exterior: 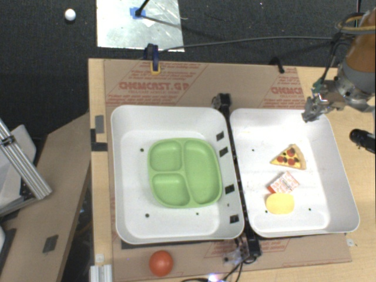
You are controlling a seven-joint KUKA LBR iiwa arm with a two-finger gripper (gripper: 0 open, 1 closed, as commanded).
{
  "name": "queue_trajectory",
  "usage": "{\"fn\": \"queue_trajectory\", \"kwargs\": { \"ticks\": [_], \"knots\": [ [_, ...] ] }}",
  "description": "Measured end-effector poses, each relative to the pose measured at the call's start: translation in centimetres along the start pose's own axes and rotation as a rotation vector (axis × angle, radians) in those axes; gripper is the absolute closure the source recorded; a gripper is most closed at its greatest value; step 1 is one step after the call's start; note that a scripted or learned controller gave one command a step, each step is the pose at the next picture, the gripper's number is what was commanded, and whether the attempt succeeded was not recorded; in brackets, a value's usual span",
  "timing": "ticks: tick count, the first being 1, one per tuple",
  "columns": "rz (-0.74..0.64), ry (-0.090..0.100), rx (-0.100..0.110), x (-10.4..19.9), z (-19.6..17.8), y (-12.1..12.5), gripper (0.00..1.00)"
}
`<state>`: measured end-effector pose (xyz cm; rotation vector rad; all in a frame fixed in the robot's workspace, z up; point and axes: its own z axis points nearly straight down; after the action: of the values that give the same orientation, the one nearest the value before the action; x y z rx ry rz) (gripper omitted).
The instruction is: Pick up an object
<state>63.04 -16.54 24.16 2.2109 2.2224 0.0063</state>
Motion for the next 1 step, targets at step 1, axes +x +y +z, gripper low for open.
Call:
{"fn": "queue_trajectory", "kwargs": {
  "ticks": [1],
  "knots": [
    [-0.005,0.004,0.006,6.03,1.02,0.13,1.00]
  ]
}}
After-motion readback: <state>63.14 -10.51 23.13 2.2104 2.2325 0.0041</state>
